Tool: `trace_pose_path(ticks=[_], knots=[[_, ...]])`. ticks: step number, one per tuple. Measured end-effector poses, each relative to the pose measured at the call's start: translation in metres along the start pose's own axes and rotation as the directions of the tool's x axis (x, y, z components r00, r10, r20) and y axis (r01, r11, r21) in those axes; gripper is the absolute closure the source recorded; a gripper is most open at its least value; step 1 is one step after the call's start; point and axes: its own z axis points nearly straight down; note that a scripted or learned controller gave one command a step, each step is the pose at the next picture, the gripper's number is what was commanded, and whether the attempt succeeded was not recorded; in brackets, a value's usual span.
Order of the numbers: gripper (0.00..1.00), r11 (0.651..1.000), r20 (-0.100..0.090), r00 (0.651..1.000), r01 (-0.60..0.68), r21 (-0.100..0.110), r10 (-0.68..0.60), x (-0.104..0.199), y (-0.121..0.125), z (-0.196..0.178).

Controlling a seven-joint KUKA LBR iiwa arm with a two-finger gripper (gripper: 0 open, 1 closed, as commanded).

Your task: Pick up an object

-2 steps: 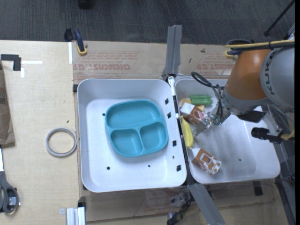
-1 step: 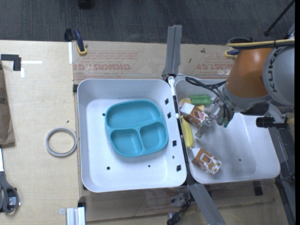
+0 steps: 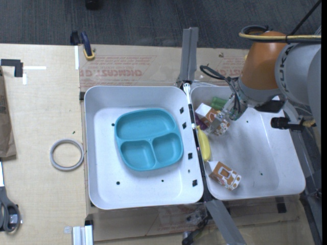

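My gripper (image 3: pixel 220 124) reaches down into the back left part of the right bin (image 3: pixel 265 152). It sits right over a small cluster of items: a white and brown packet (image 3: pixel 205 112) and a green object (image 3: pixel 218 103) behind it. A yellow banana-like object (image 3: pixel 204 144) lies along the bin's left wall, just in front of the gripper. An orange and white patterned box (image 3: pixel 225 175) rests near the bin's front left corner. Whether anything is between the fingers cannot be seen.
The left bin (image 3: pixel 102 177) holds a teal three-compartment plate (image 3: pixel 149 139). A grey upright post (image 3: pixel 189 55) stands behind the divide between the bins. On the bench to the left lie a grey ring (image 3: pixel 67 154), scissors (image 3: pixel 9 214) and a brown bag (image 3: pixel 6 121).
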Motion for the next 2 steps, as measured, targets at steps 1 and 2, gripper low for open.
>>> trace_pose_path(ticks=[1, 2], knots=[[0.0, 0.993, 0.001, 0.993, -0.117, 0.0, 0.117, 0.033, 0.002, -0.099], [0.0, 0.995, 0.002, 0.995, 0.095, 0.0, -0.095, -0.019, 0.0, -0.107]])
